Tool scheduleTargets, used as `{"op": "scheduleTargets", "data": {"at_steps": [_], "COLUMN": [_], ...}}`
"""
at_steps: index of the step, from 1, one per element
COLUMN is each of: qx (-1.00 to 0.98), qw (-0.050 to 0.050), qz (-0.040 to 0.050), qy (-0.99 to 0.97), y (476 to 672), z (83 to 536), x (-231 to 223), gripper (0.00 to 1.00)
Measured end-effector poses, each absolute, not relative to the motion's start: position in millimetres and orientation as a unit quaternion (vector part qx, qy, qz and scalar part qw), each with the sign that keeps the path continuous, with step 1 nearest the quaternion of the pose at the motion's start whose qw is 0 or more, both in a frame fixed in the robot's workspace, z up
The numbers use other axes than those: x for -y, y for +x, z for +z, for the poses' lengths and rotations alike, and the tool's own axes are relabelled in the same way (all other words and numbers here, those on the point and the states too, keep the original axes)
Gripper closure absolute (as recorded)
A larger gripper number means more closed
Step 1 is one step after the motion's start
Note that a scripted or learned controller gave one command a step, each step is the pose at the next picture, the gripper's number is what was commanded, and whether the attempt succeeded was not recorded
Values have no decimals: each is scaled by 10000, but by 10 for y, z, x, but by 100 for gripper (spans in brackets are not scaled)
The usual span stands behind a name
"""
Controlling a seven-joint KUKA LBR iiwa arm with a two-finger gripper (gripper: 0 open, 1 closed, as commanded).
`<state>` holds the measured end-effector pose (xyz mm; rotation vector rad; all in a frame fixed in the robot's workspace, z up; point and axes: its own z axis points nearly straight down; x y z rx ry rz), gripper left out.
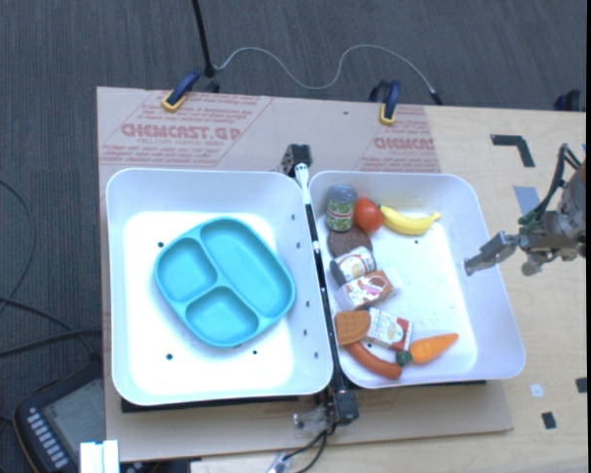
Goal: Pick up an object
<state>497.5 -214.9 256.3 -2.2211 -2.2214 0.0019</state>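
We see the left bin (pixel 118 294) holding a blue plate (pixel 224 280). In the right bin (pixel 492 313) lie a banana (pixel 410 221), carrot (pixel 433 347), sausage (pixel 371 360), tomato (pixel 367 214) and green can (pixel 341 208), clustered toward its left side. The gripper (pixel 492 251) sits over the bin's right rim, well apart from them; we cannot tell its fingers' spread.

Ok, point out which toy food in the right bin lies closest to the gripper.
The banana: it lies at the right bin's far side, reaching furthest toward the gripper, while the other foods crowd the divider.
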Motion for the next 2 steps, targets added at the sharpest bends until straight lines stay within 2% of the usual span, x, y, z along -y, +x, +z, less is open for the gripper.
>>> {"op": "scheduleTargets", "data": {"at_steps": [1,2], "qx": [7071,7062], "qw": [22,-77], "qz": [10,-30], "qy": [-7071,-7080], "y": [4825,4883], "z": [1212,911], "x": [2036,1084], "gripper": [0,0]}}
